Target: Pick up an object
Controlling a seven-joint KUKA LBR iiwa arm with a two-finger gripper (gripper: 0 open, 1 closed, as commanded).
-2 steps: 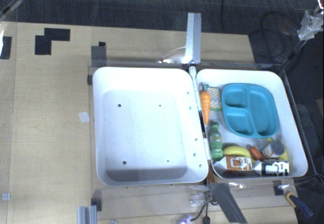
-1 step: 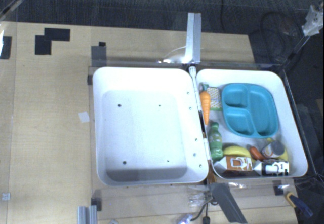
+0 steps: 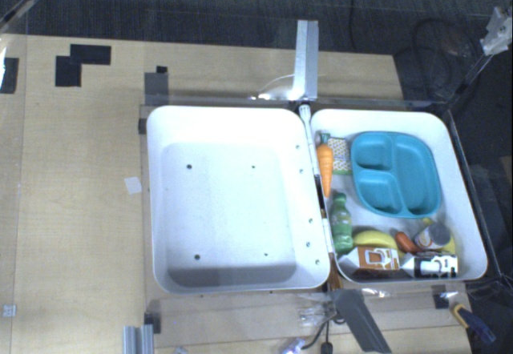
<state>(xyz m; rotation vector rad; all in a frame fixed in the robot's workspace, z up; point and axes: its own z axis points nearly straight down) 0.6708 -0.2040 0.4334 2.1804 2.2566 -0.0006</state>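
The right bin [image 3: 458, 176] holds the objects. A blue divided tray [image 3: 397, 172] lies in its middle. An orange carrot [image 3: 325, 163] rests against the bin's left wall, with a green bottle [image 3: 341, 223] below it. Along the front edge lie a yellow banana [image 3: 375, 239], a brown box [image 3: 377, 259], a black-and-white bottle [image 3: 433, 267], a small red piece [image 3: 405, 243] and a grey round object [image 3: 437, 234]. A speckled card [image 3: 341, 155] lies beside the carrot.
The left bin [image 3: 228, 196] shows its white floor with a few small dark dots. A metal post [image 3: 307, 60] rises behind the seam between the bins. Black marks [image 3: 80, 62] lie on the wooden bench at the far left. Cables trail over the dark floor behind.
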